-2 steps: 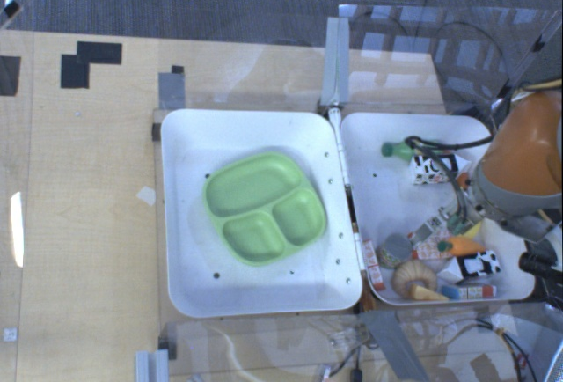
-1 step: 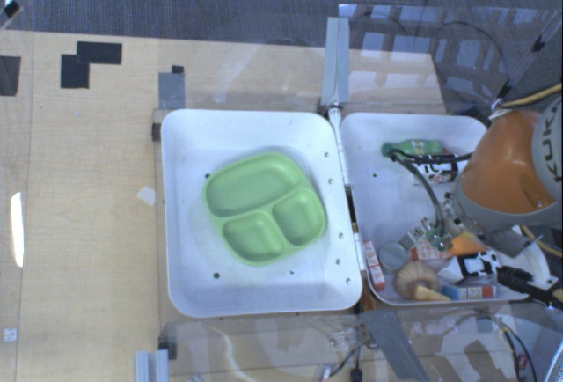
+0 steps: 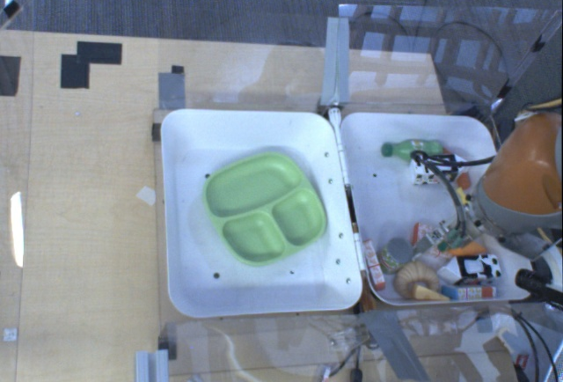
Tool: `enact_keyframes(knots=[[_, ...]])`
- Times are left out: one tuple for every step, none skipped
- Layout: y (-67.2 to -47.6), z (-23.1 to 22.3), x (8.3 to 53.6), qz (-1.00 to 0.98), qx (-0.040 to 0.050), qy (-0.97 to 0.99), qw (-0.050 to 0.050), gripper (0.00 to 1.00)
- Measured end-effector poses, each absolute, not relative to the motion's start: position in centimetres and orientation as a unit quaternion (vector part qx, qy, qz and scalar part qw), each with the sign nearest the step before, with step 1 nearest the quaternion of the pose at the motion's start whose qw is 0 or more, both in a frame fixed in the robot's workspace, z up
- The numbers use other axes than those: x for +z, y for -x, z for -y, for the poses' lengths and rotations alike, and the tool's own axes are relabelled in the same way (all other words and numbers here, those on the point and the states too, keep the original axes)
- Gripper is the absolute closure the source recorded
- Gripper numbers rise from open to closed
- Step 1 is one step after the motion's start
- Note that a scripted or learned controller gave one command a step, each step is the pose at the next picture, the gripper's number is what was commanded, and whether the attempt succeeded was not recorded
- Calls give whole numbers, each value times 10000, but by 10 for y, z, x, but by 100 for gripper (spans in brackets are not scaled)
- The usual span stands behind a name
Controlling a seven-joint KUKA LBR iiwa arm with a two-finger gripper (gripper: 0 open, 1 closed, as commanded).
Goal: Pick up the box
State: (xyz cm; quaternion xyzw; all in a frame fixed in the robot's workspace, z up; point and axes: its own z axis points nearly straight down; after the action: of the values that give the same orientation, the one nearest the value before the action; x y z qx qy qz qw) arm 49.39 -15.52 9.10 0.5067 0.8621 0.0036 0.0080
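Two shallow white bins sit side by side on the pale wooden desk [image 3: 79,222]. The left bin [image 3: 189,283] holds a green divided plate [image 3: 264,206] with three compartments, lying flat near the middle. The right bin [image 3: 369,151] is cluttered along its near and right side. A green bottle [image 3: 413,148] lies on its side toward the far edge, and just beside it is a small white item with dark markings [image 3: 428,175] — too small to name. Near the front edge lies a tan, shell-like object [image 3: 413,279], with a narrow red-and-white box [image 3: 373,263] resting against the bin's left wall beside it. A black-and-white cow-patterned piece [image 3: 479,267] and a flat pack with red and blue print [image 3: 471,291] lie at the front right corner.

The arm [image 3: 525,173], its orange band showing, hangs over the right bin's right side, with cables trailing down — its bulk hides the jaws, so I cannot tell how they stand.
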Motion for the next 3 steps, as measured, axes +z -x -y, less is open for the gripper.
enact_keyframes(knots=[[-494, 125, 93, -8301, 17, -5574, 155, 0], [-499, 120, 105, -8324, 64, -5538, 190, 100], [-507, 47, 186, -8582, 20, -5134, 35, 100]])
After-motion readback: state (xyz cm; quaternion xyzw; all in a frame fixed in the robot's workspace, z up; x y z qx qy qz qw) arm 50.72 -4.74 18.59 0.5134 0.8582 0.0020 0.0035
